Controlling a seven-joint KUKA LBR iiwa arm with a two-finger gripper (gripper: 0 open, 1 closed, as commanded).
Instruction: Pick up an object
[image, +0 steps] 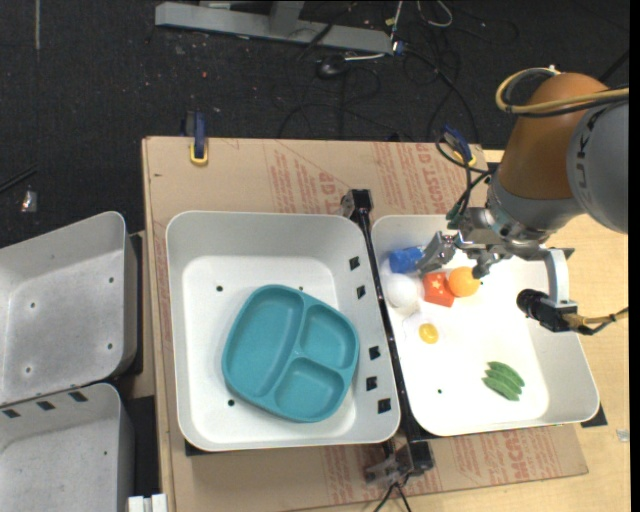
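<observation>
Over the right bin: arm comes in from the right, orange band up top, wrist hanging above the bin's upper-left part.
Gripper: low over a cluster of small things; dark fingers splayed apart, nothing seen between them.
Right bin: shallow, white, on the table.
Red block: just below the fingers, touching the orange ball; cannot tell if a fingertip touches it.
Orange ball: right beside the red block, under the gripper's right side.
Blue piece: at the bin's upper-left wall, just left of the gripper.
White ball: below the blue piece, against the left wall.
Yellow piece: small, lying alone below the cluster, near it.
Green pods: lower right of the bin floor, well apart from the rest.
Left bin: white, beside the right bin, walls nearly touching.
Teal tray: divided into compartments, lying tilted across the left bin's floor.
Clamps: blue and yellow, on the table's far edge.
</observation>
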